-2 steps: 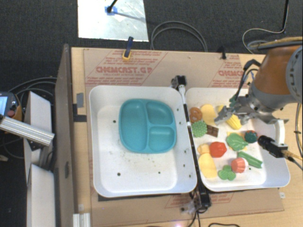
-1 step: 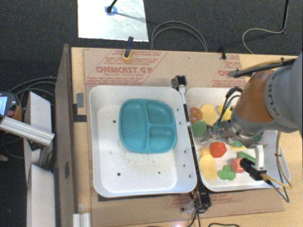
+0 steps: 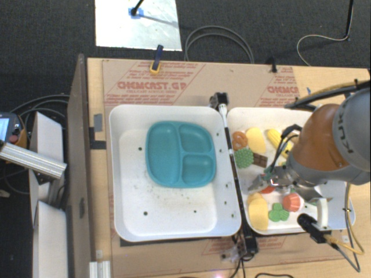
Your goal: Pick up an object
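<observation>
**Arm low over a crowded right bin**

Reaching in from the right: grey arm with orange band (image 3: 319, 143), hiding much of the right bin (image 3: 243, 116) and cut off at the frame edge. Gripper (image 3: 268, 181) down among the toy food, fingers lost in clutter; impossible to tell how far the jaws are parted or whether anything sits between them.

Packed along the right bin's left side: an orange piece (image 3: 239, 138), a yellow round piece (image 3: 255, 138), a banana-like yellow piece (image 3: 274, 136), a green bumpy piece (image 3: 243, 157), a yellow piece (image 3: 258, 209) near the front rim, a green piece (image 3: 278, 214) and a red-pink piece (image 3: 292, 202) just beside it. Little free room between them; other contents hidden beneath the wrist.

Left bin (image 3: 127, 213) roomy, with only a teal divided plate (image 3: 179, 154) near its middle, well apart from the walls.

Readable on the cardboard (image 3: 174, 80) behind the bins: red print, partly "CHEMCAST"; repeated at right, cut by the arm.
</observation>
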### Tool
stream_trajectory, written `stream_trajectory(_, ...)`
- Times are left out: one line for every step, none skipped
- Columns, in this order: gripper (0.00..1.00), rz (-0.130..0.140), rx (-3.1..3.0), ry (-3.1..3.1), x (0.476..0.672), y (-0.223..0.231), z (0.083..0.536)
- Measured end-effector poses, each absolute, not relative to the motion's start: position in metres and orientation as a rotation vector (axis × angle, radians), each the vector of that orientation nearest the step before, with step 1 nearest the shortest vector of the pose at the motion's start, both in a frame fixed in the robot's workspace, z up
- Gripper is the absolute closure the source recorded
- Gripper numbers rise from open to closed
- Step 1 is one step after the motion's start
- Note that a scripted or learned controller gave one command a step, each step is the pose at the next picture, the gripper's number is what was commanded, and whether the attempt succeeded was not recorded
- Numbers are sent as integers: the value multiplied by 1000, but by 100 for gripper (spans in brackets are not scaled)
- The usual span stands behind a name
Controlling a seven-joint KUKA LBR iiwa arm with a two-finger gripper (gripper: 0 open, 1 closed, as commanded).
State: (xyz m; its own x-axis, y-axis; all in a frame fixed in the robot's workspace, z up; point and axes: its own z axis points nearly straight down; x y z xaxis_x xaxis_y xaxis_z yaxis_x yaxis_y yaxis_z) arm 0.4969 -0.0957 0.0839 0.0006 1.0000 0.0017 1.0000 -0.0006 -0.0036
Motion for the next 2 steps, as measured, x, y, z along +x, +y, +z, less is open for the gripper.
stream_trajectory(0, 0, -2220, -2222, 486, -95, 84)
stream_trajectory(0, -4, -2219, -2230, 525, -102, 85)
